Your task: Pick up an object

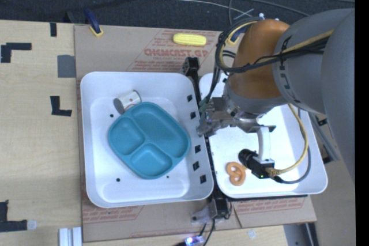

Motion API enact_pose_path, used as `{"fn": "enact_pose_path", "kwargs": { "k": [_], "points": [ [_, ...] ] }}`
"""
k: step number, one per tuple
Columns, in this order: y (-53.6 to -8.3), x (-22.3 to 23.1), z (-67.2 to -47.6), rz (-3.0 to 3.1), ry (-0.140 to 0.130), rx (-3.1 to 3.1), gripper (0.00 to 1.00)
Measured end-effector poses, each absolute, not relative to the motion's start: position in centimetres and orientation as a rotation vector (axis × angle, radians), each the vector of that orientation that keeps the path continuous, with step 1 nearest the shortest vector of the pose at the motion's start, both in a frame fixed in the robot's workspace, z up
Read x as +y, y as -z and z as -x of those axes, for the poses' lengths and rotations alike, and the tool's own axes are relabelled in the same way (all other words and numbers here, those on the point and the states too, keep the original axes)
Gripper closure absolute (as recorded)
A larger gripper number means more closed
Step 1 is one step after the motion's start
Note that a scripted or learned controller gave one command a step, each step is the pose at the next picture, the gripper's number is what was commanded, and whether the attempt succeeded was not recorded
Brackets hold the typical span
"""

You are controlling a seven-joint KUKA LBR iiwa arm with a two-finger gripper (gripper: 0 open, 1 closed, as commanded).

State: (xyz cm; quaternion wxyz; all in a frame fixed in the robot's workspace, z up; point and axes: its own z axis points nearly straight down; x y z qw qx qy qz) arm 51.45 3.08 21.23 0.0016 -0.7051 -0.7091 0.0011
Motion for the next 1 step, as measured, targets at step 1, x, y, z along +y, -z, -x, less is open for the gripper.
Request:
{"fn": "enact_pose_path", "kwargs": {
  "k": [1],
  "points": [
    [-22.46, 8.33, -50.31, 2.211, 0.001, -2.228, 1.00]
  ]
}}
